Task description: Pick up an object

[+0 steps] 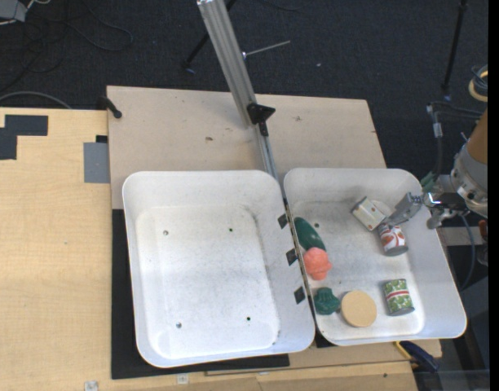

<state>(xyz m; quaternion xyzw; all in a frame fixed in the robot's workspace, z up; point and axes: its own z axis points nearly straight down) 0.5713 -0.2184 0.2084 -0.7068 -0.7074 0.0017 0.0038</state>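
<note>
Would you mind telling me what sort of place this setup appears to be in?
Most likely a robotics lab set up for grasping trials. Two shallow white bins sit side by side on a workbench, the right bin holds small assorted objects such as a green can, and loose cables trail over the dark floor.

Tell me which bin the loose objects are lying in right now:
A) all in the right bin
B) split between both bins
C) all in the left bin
A: the green can, tan disc, orange-pink piece and red-and-white can all lie in the right bin, on the side where the gripper reaches in.
</note>
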